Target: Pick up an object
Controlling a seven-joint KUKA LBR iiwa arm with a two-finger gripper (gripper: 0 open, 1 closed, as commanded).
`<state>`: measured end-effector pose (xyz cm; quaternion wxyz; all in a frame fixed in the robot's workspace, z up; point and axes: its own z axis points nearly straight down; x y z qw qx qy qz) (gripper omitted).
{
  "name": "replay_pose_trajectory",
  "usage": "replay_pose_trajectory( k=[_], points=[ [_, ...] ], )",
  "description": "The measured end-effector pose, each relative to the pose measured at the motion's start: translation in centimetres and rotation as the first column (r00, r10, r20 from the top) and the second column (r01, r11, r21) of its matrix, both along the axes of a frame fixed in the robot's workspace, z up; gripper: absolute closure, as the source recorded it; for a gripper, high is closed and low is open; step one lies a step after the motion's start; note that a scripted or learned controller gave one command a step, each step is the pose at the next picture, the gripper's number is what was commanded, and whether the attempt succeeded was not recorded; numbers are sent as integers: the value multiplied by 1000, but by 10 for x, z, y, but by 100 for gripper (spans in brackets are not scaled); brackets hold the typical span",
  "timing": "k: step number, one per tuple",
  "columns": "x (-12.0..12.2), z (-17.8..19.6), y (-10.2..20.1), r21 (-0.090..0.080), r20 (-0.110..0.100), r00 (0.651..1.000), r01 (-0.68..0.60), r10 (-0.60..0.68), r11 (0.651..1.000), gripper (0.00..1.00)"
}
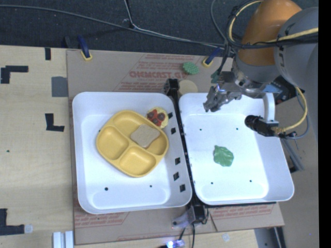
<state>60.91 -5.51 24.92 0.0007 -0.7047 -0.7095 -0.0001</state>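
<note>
Lying nearest the lens, toward the front of the right bin (269,187): a green leafy object (223,155), resting loose on the white floor. Hovering over the same bin's far left corner, well apart from the object: the jaws (213,104), gripping nothing visible, opening too blurred to tell. Sitting in the left bin (85,185): a yellow divided tray (132,142) carrying a tan slice (145,135), reddish item (156,117) indistinct at its rim.

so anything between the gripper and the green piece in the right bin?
No. In the camera view, only bare white bin floor lies between the gripper and the green piece.
</note>
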Motion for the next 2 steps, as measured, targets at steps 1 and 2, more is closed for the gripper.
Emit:
replay_pose_trajectory(
  k=[1,2],
  points=[
    [12,-16,51,-1,-1,1000,1,-1,1000,100],
    [22,-30,104,-1,-1,1000,1,-1,1000,100]
  ],
)
